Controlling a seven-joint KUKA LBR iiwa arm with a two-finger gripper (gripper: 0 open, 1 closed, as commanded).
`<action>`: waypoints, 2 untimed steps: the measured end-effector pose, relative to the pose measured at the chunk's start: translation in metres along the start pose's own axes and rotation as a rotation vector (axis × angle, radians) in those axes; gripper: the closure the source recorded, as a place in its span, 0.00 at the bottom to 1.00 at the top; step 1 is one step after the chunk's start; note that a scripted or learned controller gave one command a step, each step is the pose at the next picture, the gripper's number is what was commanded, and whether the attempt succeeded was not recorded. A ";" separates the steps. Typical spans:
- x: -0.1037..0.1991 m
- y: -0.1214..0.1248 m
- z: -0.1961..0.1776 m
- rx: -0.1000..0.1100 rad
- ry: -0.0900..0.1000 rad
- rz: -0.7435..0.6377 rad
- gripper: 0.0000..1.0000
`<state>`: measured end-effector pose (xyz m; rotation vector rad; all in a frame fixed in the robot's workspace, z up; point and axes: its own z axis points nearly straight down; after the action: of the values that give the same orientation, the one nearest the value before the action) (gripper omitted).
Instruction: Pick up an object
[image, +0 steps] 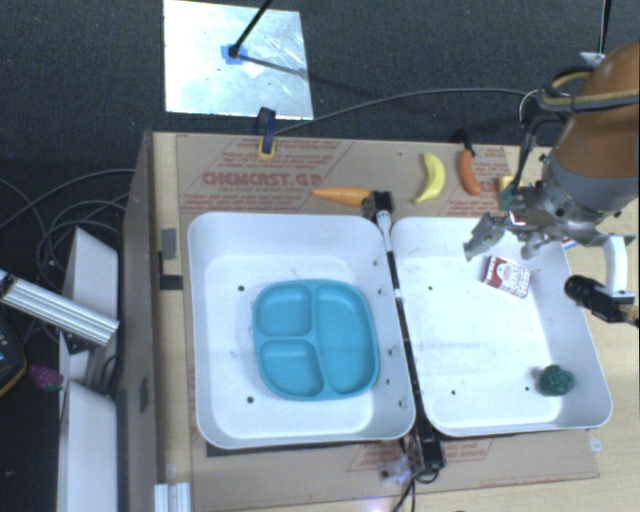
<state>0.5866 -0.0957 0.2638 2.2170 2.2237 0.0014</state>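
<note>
end effector: the end effector (508, 232) is being held over the far edge of the right bin (470, 405), its fingers looking spread apart, and nothing is being gripped between them as far as can be made out.

likely target: a small red-and-white carton (506, 276) is lying flat in the right bin, near its far right corner and just beside the end effector, apparently not being touched.

other option: a green lump (556, 380) is sitting by the near right corner of the same bin, well apart from the arm.

left bin: a blue divided tray (314, 337) is resting in the middle of the left bin (225, 260).

off the bins: a banana (432, 177), a carrot (342, 195) and a reddish-orange piece (468, 172) are lying along the far edge of the surface (200, 165).

progress: pretty early, tbh. Nothing is being lifted yet; the approach looks about done, but the descent, the closing and the lift are all being left to do.
</note>
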 end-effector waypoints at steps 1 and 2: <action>-0.028 -0.001 0.179 -0.001 0.000 0.002 0.00; -0.071 0.059 0.144 -0.004 -0.002 0.000 0.00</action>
<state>0.6465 -0.1666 0.1204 2.2136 2.2210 0.0033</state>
